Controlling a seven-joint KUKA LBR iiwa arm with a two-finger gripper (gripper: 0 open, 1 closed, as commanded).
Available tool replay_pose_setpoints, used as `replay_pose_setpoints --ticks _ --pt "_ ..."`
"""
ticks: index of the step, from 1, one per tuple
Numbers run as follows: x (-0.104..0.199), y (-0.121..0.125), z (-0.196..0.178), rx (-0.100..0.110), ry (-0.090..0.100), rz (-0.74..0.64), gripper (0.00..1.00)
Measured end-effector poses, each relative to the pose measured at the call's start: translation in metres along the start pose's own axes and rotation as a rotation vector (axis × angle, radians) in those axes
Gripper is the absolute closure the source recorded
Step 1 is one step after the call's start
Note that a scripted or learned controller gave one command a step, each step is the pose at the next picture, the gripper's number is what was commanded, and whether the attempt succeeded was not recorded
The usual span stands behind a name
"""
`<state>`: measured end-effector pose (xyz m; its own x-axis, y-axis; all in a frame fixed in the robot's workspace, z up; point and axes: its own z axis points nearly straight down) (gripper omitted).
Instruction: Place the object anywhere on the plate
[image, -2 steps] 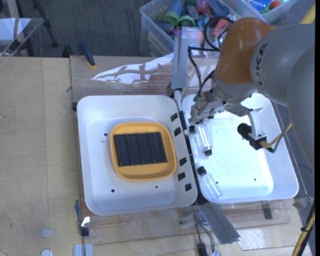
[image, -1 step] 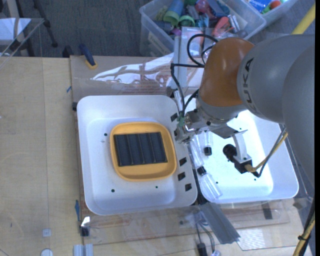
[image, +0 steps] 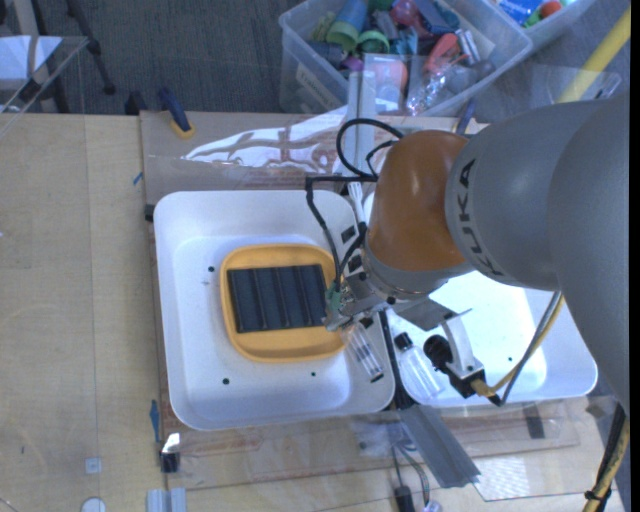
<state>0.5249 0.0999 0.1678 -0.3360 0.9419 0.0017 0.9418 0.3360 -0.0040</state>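
Observation:
A yellow plate (image: 283, 300) with a dark ribbed centre lies flat in the left bin (image: 190, 330). My gripper (image: 388, 362) hangs below the orange wrist band, over the seam between the two bins and just off the plate's right rim. One finger (image: 364, 354) stands over the left bin's right edge, the other over the right bin. They are apart, and I see nothing between them. The grey arm covers most of the right bin (image: 560, 370), and I cannot make out any loose object to place.
A clear tub of colourful toys (image: 400, 40) stands at the back behind the bins. Black cables (image: 345, 150) loop off the wrist above the left bin. A yellow cable (image: 530, 350) runs along the arm over the right bin. Wooden bench surface lies to the left.

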Motion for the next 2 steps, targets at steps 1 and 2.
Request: replay_pose_setpoints --ticks 1,2 --pt "-0.0283 0.0595 -0.0168 -0.004 -0.002 0.087 1.0" --pt "-0.0281 0.0595 -0.0168 -0.004 -0.002 0.086 0.0"
